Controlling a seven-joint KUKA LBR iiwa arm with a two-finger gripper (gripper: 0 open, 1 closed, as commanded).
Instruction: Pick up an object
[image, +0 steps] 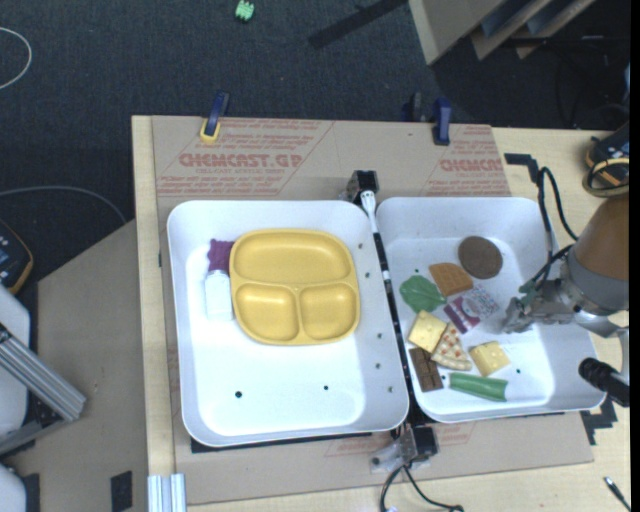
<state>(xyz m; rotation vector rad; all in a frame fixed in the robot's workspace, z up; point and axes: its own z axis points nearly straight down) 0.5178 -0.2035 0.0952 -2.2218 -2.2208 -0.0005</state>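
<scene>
Arm enters from the right; orange band above the wrist sits over the right wall of the right bin (400, 215). Pincer (520, 312) is low inside that bin, near its right side. At this resolution I cannot tell how it is set or whether it has anything; nothing is visibly lifted.

Candidate objects, all in the right bin and clustered left of the pincer:
- brown round disc (481, 256), toward the back, apart from the rest
- orange cracker (450, 277), just beside the disc
- green leaf-shaped piece (421, 293)
- purple wrapper (462, 313), near the pincer
- yellow cheese wedge (428, 330), touching a spotted cracker (451, 349)
- small yellow block (490, 357), below the pincer
- green stick (478, 386), along the front wall
- dark brown bar (425, 369)

The left bin (190, 300) holds a yellow divided tray (295, 283), with a white bottle (217, 295) and a purple item (220, 252) at its left edge.

Judgement on the step: the grasp attempt is at descent or closing stage. The nearest targets are the wrapper and the small yellow block. The block looks the better bet, being thicker and standing clear of its neighbours. Flat pieces such as the crackers and wrapper offer little to grip. Centre over one item only, go fully to the bin floor, and stay off the right wall. Verify hold on lift.
</scene>
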